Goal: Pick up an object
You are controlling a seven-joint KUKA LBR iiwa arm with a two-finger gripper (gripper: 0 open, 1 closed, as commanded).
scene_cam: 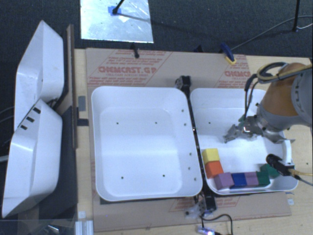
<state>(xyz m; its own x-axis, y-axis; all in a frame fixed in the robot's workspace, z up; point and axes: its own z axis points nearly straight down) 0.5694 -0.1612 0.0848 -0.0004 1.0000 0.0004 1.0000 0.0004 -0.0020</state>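
so far nothing picked — the gripper [238, 131] sits low inside the right bin [215, 99], over bare floor near its middle, with no block between its fingers. can't tell how wide it is set from this angle. the candidate objects are all bunched along the bin's near edge: yellow block [211, 154], orange block [213, 168], purple block [224, 180], blue block [239, 179], green block [264, 174] — near the tool but apart from it. left bin [142, 146] plays no part yet. still to do by my read: line up on one block, close, lift.
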